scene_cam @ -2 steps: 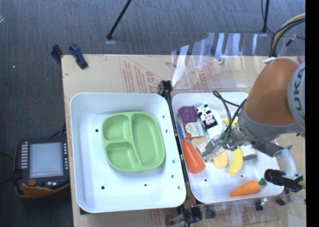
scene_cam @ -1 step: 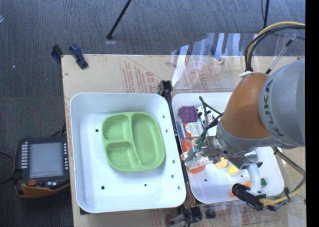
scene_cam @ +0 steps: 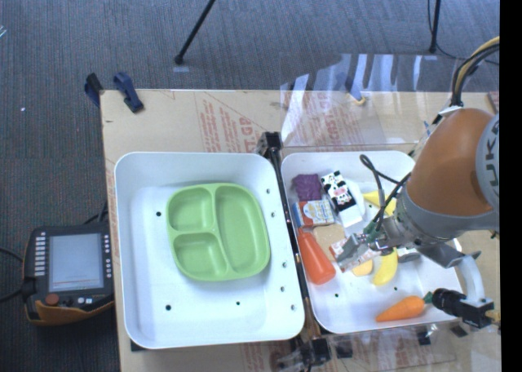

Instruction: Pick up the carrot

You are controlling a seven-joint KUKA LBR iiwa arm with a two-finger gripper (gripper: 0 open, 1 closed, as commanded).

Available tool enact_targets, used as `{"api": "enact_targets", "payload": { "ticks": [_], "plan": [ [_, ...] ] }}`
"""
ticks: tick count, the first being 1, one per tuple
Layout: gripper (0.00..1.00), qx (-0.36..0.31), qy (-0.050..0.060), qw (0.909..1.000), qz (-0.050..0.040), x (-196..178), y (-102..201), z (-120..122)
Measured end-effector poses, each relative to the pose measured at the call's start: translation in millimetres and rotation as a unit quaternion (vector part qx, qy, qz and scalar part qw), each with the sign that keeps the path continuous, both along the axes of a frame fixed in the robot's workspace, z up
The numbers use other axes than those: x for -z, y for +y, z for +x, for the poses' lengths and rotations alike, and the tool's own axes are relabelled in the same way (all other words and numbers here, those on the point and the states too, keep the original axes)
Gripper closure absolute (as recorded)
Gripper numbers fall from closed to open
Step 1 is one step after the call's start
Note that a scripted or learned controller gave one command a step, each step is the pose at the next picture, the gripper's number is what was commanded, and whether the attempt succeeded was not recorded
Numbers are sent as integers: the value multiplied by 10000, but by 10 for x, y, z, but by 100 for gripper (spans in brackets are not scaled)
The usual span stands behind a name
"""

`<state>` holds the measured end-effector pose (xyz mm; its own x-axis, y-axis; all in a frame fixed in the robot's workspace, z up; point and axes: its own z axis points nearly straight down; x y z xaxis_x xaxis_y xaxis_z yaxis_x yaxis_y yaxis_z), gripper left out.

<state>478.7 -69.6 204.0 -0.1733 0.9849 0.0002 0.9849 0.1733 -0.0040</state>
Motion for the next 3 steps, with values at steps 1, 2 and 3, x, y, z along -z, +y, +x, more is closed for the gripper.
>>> {"api": "enact_targets", "payload": {
  "ticks": [1, 2, 3],
  "plan": [
    [100, 1887, 25, 9820, 0, 189, -41, -43],
    [0, 1881, 21, 9821, 0, 184, -39, -40],
    [0, 4, 12, 10000, 8, 273, -577, -39]
  ]
}}
